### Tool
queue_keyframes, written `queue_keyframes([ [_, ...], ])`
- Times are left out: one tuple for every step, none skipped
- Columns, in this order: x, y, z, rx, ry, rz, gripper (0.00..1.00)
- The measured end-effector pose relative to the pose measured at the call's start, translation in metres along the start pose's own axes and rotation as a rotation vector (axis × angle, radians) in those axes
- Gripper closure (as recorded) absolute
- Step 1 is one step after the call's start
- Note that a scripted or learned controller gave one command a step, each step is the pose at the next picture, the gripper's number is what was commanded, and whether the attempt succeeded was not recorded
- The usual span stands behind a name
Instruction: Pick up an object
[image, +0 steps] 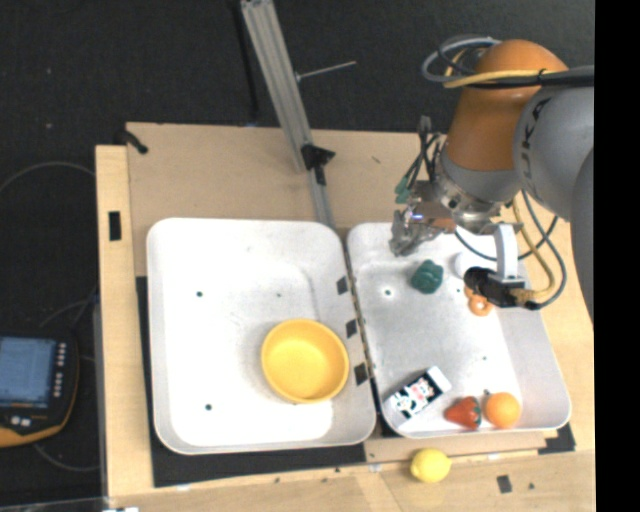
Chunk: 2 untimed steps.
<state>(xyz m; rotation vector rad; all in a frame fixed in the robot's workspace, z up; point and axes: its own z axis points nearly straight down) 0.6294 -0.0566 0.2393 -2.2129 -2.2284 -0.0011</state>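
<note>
My gripper (408, 238) hangs over the far left corner of the right bin (520, 350), below the arm's orange band. A small green object (428, 277) lies on the bin floor just in front of it and slightly right, apart from it. At the bin's near edge lie a black-and-white box (417, 392), a red piece (462, 411) and an orange ball (502, 408). A small orange object (480, 303) sits by the arm's black fitting at the right.
The left bin (200, 300) holds a yellow bowl (304, 360). A yellow lemon (430, 465) lies on the bench in front of the right bin. A grey metal pole (290, 110) slants up from between the bins. A handheld screen (30, 385) sits at far left.
</note>
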Motion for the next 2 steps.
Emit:
queue_keyframes([
  [0.059, -0.007, 0.006, 0.000, 0.000, -0.001, 1.00],
  [0.118, -0.016, 0.001, 0.000, 0.000, 0.004, 1.00],
])
